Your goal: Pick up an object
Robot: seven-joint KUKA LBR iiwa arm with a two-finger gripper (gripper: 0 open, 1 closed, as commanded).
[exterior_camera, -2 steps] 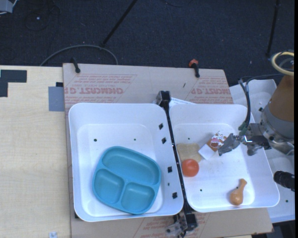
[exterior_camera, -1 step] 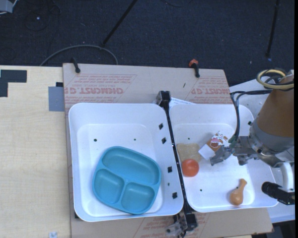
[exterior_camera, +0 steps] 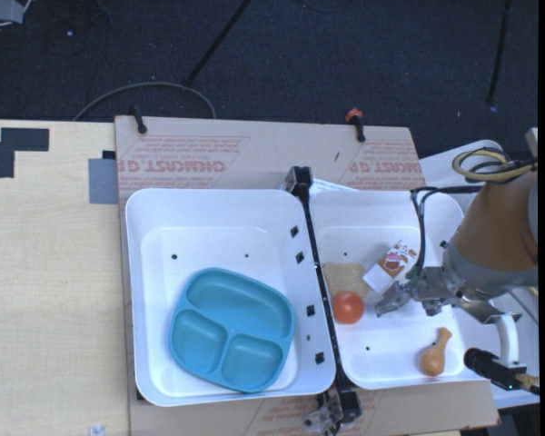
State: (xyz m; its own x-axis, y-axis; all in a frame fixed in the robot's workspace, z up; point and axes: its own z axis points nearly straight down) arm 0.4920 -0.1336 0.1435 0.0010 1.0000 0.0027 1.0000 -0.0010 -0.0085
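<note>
Gripper low in right bin, no object confirmed in grasp.

My gripper [exterior_camera: 395, 300] sits low over the floor of the right bin [exterior_camera: 381, 375], reaching in from the right. How far it is open, and whether it holds anything, I cannot tell from the camera view. Nearest candidate: the small white packet with red print [exterior_camera: 392, 263], just beyond the gripper toward the far wall, its long axis diagonal. The red-orange ball [exterior_camera: 348, 307] lies just to the gripper's left, on a tan flat piece [exterior_camera: 343, 278]. The tan gourd-shaped toy [exterior_camera: 435, 352] lies nearer the front wall, neck pointing up-right. The blue divided plate [exterior_camera: 232, 328] occupies the left bin [exterior_camera: 154, 243], well apart.
</note>
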